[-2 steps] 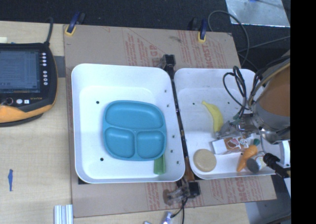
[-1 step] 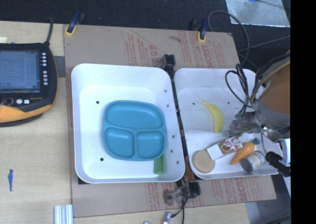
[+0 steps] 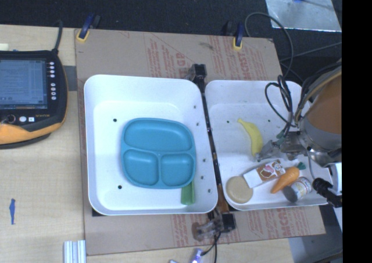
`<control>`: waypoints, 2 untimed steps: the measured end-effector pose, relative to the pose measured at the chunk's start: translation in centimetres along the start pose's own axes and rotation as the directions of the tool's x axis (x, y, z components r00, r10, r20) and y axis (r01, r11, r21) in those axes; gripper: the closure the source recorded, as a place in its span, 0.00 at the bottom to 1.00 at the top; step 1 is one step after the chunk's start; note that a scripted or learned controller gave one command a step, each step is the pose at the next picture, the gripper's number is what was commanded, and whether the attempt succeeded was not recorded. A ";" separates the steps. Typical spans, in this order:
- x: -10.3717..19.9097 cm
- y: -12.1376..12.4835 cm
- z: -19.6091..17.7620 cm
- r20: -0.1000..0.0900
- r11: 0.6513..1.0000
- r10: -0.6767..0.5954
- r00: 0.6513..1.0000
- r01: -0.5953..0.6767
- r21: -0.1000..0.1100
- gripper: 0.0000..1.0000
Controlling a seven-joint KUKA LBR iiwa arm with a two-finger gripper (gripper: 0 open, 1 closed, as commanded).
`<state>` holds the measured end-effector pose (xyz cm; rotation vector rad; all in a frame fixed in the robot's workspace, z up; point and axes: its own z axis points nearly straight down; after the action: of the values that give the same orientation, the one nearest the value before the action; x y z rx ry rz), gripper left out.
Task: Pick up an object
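Observation:
The right bin holds a yellow banana near its middle. Along its front lie a round tan disc, a white packet with a red and brown label, an orange carrot and a small grey can. My gripper hangs low over the right bin, just right of the banana's lower end and above the packet. The grey arm with its orange band comes in from the right and hides the bin's right side.
The left bin holds a blue divided plate with a green piece at its front right corner. A tablet-like pendant lies on the bench at far left. Black cables loop over the right bin's back right corner.

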<state>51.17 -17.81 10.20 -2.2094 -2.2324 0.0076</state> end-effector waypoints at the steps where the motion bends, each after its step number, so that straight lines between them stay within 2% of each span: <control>1: 4.4 4.8 1.0 -0.002 1.000 0.002 1.000 -0.002 -0.001 0.00; 2: 4.3 4.7 0.0 -0.001 1.000 0.001 1.000 -0.001 0.001 1.00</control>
<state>55.87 -13.47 10.17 -2.2096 -2.2300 0.0084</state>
